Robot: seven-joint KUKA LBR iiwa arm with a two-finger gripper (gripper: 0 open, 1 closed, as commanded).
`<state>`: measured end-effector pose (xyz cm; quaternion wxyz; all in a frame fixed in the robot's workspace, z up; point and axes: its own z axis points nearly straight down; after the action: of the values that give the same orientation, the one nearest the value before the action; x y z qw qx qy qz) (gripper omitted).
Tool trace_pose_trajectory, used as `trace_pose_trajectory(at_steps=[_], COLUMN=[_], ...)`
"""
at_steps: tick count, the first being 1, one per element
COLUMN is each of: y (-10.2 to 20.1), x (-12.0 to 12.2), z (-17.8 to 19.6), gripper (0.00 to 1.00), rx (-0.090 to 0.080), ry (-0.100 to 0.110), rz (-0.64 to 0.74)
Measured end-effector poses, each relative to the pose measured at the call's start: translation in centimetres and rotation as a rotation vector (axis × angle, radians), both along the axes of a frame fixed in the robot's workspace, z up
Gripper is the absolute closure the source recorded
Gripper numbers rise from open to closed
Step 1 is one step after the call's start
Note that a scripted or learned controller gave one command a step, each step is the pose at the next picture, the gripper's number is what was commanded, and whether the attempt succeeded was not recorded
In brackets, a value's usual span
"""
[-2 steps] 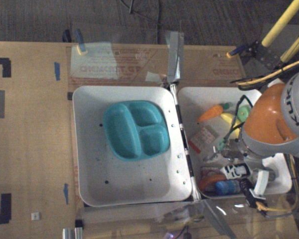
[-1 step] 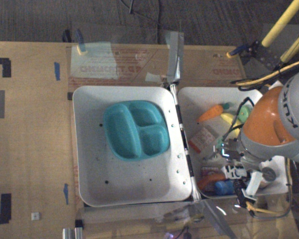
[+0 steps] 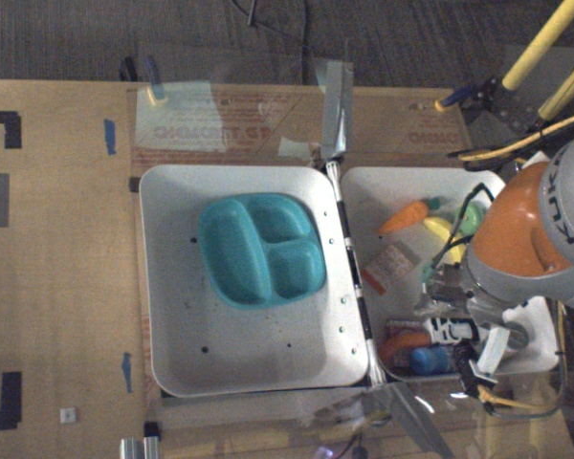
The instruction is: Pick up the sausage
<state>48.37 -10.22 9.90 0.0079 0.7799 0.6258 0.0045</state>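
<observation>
The end effector (image 3: pixel 447 331) sits low inside the right bin (image 3: pixel 364 194), in its near half, hanging from the grey arm (image 3: pixel 517 280) with the orange band that reaches in from the view's right; the arm's bulk covers the tip, so I cannot tell whether it is released or clenched, and nothing can be seen grasped in it. Just beside it, toward the view's left, lies a dark reddish, elongated piece that looks to be the sausage (image 3: pixel 406 329), flat on the bin floor and close to the end effector, though whether they touch is not clear. Right below the sausage is an orange-red rounded item (image 3: pixel 398 346), and a blue item (image 3: pixel 428 360) lies just below and left of the end effector, near the bin's front wall. A little farther off, up and to the left, a brownish packet (image 3: pixel 392 262) rests on the bin floor. Beyond that, toward the bin's far side, are a carrot (image 3: pixel 406 217), a yellow piece (image 3: pixel 441 229) and a green piece (image 3: pixel 471 218), close together and partly behind the arm. Well apart to the left, across the divider between the bins, the left bin (image 3: pixel 172 333) holds a teal divided plate (image 3: pixel 262 249) lying flat. Farther left still is the bare wooden counter (image 3: pixel 57 256) with strips of blue tape (image 3: pixel 109 137).
</observation>
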Motion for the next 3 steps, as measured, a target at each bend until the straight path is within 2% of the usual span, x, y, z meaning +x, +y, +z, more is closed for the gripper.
trace_pose_trajectory(at_steps=[1,2,3], y=[-1.0,-0.8,-2.6], x=[5.5,5.6,3.8], z=[-0.9,-1.0,-1.0], gripper=[1.0,0.0,0.0], rx=[0.003,0.005,0.004], ry=[0.009,0.008,0.009], rz=[0.135,0.138,0.228])
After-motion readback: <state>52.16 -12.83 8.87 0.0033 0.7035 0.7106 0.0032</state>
